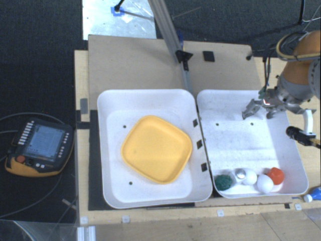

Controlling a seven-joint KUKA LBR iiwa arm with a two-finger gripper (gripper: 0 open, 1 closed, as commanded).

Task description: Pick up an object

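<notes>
While the gripper (262, 109) is hanging over the right bin (235, 139) near its far edge, its fingers are standing spread wide and gripping nothing. You are looking at four small things crowding that bin's near wall: a green ball (223, 181), a silvery piece (241, 174), a white ball (264, 184) and an orange one (275, 174). They are sitting well apart from the gripper. You are risking a miss, since round things packed against a wall could be rolling away or blocking a finger
</notes>
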